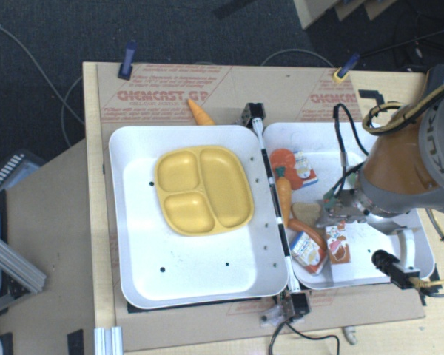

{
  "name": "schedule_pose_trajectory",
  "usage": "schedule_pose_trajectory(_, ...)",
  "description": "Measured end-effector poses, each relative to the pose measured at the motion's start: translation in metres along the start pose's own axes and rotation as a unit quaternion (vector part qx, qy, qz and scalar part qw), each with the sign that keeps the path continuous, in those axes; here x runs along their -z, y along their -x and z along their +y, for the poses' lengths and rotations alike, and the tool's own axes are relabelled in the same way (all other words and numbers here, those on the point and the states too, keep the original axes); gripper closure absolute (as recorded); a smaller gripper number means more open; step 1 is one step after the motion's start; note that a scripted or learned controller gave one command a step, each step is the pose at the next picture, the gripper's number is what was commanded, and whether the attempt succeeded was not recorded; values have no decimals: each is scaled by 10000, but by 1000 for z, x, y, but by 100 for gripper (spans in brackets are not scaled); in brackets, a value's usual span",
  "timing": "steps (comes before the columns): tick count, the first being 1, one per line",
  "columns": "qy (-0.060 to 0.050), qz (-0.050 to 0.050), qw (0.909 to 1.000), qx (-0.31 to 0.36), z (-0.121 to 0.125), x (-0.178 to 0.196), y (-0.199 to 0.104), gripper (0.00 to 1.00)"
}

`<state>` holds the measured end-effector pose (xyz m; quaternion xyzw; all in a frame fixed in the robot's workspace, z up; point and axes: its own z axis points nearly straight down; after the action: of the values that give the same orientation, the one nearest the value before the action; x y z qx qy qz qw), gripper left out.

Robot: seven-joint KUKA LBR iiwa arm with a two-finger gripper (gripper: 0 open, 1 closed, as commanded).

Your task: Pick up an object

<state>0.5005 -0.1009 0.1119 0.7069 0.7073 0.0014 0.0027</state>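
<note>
**Visitor:** What's lying nearest us, at the bench's front edge?

**Technician:** Two shallow white plastic bins sitting side by side. In the right bin [311,133], close to its front, a small glossy packet [308,251] with a red and white label is lying beside a reddish sachet [338,248].

**Visitor:** And the arm?

**Technician:** The gripper [331,211] is hanging low over that same clutter, just above the packets, under the smooth orange band [399,161]. Whether its jaws are spread or pressed together, I cannot tell; nothing is showing between them.

**Visitor:** Further back?

**Technician:** A slim orange carrot-shaped piece [283,194] is lying along the divider, with a round red-orange toy [283,160] and a white printed wrapper [304,170] behind it. In the left bin [133,220], a matte yellow tray [204,189] with three rounded compartments is resting flat. Beyond the bins, another orange carrot shape [200,114] is sitting on the printed brown cardboard [163,91].
</note>
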Motion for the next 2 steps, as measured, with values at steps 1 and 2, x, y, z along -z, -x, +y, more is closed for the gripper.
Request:
schedule_pose_trajectory(1, -24, 11, 10000, 3, 11, 76, -30, 100)
schedule_pose_trajectory(2, -30, 10, 10000, 1, 11, 75, -30, 0)
